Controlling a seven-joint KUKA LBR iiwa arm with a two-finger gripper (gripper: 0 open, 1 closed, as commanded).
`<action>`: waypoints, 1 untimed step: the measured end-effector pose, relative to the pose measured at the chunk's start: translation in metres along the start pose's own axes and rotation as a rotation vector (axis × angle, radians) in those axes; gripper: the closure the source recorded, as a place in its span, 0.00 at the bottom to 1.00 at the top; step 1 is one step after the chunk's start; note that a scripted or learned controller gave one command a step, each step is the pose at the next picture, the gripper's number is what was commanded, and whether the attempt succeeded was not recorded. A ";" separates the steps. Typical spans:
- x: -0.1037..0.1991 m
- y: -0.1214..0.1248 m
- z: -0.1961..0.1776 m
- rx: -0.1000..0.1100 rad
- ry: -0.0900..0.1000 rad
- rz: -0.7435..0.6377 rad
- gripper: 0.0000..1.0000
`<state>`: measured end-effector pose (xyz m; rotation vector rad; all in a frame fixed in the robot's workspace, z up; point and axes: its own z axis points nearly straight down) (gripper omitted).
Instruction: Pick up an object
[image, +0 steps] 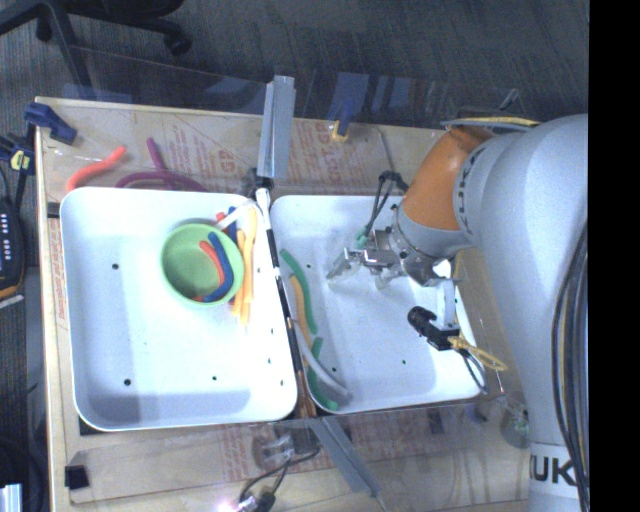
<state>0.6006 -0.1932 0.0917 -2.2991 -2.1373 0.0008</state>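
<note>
Pincer (352, 262) hovering over the right bin (380, 395)
Its fingers are spreading open, seemingly gripping nothing; a green strip (303, 295) is lying just left of it.

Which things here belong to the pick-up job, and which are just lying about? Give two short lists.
Part of the job:
- gripper, over the right bin
- green strip in the right bin
- green bowl in the left bin
- orange sticks beside the bowl

Lying about:
- red-handled tool on the bench, outside the bins
- blue clamp at the bench corner
</note>
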 end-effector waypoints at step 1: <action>-0.005 0.026 -0.079 -0.001 -0.001 0.147 0.00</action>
